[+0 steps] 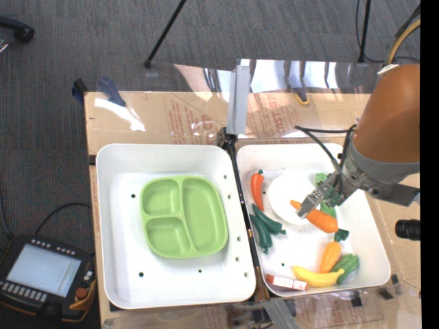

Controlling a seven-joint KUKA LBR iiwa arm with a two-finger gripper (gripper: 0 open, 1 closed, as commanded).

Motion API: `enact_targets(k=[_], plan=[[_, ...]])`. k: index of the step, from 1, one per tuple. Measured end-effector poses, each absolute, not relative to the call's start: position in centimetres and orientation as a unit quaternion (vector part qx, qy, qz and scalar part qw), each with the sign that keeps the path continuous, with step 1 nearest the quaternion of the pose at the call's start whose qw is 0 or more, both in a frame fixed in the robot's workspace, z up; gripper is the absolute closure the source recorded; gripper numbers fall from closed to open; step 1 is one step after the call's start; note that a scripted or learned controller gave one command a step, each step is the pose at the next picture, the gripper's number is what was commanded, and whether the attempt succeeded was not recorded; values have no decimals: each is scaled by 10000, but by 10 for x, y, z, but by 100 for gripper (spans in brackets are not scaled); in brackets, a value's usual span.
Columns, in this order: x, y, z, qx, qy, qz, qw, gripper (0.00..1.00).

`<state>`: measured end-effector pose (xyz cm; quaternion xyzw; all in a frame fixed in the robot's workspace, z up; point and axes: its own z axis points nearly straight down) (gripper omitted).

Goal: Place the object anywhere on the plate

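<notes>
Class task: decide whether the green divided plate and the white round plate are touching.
Apart. In the camera view the green divided plate lies in the left bin, and the white round plate in the right bin.

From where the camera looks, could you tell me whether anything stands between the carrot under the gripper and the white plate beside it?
Nothing visible does. The carrot lies at the white plate's right edge, its tip already over the rim, directly below the gripper. The green pods and the red-orange pepper lie on the plate's far side.

An orange toy carrot with green top (321,219) lies tilted at the right edge of the round white plate (285,192).
</notes>
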<state>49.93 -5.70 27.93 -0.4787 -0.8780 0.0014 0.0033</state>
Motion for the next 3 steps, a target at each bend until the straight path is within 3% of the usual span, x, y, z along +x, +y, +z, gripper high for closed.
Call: enact_targets(k=[1, 2, 3], plan=[[499, 3, 189, -4616, -8871, 31, 64, 100], [553, 95, 186, -3510, -9364, 7, 15, 100], [553, 95, 186, -3507, -9365, 8, 12, 0]])
